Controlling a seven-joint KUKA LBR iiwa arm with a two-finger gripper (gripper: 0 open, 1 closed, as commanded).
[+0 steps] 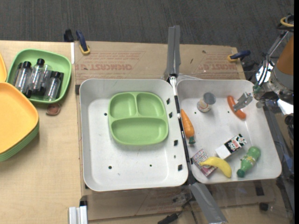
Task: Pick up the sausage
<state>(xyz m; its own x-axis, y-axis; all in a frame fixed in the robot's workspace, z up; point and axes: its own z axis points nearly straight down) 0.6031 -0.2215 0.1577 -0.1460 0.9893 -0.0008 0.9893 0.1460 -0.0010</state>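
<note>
On the bench's far left we see stacked orange plates [16,120] and a green dish [39,76] holding small dark-capped bottles [37,78], well apart from the work. Next comes the left bin [93,171], bearing a green divided plate [138,118].

Across the seam, the right bin [224,178] holds a carrot [188,124] along its left wall, a small grey-and-tan cup [205,101] near the top, and a cluster at the bottom: a pink packet [202,158], a banana [219,165], a black-and-white carton [232,146] and a green bottle [247,161].

The sausage [236,108], orange-red and lying at a slant, sits in the bin's upper right, clear of the other items. The gripper [244,100] hangs right over its upper end; we cannot tell how far its fingers are spread, and we see nothing held between them.

We judge the main risk to be a slip: the gripper meets the sausage near one end, not the middle, so the round, smooth body could roll or tip out on lifting. The bin's right wall stands near, and a push could nudge the sausage toward it.
</note>
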